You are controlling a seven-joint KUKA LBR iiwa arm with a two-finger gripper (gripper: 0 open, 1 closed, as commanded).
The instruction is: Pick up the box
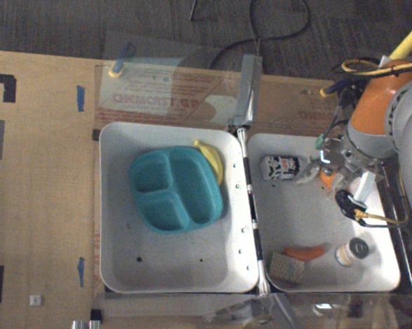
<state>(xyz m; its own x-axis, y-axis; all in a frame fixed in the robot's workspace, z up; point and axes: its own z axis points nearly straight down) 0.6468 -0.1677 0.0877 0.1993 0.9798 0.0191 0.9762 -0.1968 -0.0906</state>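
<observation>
The box (281, 167), a small white carton with a dark print, lies on its side in the right bin (293, 223), at the far left part of it, close to the wall between the two bins. The gripper (325, 172) is just to the right of the box, low over the bin floor; whether it is open or closed I cannot tell. Nearer in the same bin lie an orange sausage (304, 251), a grey sponge (287, 269) and a small jar (352, 251). The left bin (115, 252) holds a teal divided plate (176, 188) with a banana (213, 159) behind it.
</observation>
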